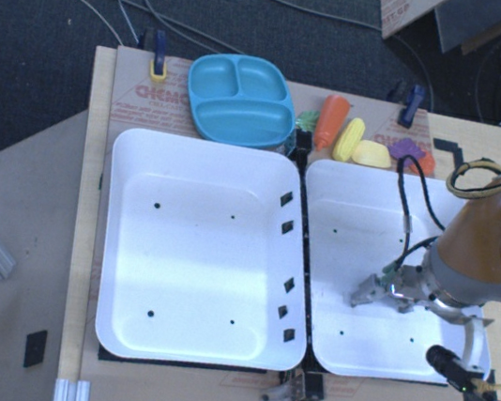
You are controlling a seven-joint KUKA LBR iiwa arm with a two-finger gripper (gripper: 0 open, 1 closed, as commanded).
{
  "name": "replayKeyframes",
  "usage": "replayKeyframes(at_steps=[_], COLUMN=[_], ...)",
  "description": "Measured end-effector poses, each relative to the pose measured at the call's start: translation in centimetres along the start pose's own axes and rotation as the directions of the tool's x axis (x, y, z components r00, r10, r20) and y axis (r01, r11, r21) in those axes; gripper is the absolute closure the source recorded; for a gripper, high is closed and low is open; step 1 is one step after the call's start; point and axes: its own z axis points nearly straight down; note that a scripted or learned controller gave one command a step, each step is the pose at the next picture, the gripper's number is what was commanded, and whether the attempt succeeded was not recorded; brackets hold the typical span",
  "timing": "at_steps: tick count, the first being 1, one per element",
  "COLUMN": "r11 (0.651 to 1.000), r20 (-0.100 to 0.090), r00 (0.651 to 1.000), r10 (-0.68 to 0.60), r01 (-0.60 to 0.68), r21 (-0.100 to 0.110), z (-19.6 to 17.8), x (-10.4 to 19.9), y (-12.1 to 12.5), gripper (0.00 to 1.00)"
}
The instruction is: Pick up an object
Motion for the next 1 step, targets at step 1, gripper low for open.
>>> replayKeyframes(at_steps=[1], r11=[1.000], r20=[0.000], r00=[1.000], r10=[0.000], r01=[0.000], r21=[-0.004], z=[-1.19], x=[-0.01], y=[0.09], gripper=[1.00])
